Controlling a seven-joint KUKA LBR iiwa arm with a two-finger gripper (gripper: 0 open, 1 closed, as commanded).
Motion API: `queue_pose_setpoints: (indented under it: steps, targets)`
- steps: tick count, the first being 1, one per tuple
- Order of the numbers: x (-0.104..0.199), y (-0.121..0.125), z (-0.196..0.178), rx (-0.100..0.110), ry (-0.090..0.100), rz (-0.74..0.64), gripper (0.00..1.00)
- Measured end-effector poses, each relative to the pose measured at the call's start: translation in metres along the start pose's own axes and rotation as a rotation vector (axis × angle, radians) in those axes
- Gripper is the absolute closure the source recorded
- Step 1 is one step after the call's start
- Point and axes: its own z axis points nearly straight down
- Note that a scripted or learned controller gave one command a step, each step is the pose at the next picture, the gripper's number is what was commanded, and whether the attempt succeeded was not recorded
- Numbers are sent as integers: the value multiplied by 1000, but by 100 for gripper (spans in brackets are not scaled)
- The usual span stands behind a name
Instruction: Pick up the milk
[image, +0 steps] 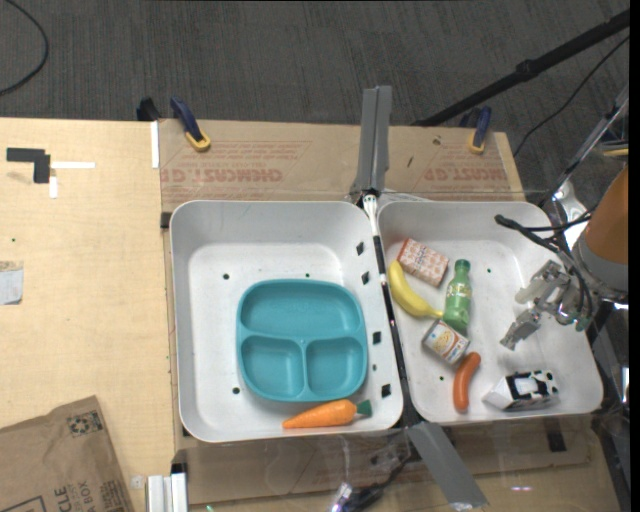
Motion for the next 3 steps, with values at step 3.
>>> queue_pose_setpoints:
  steps: [3]
  targets:
    - [-56, 37, 16, 0, -2, 162, 0]
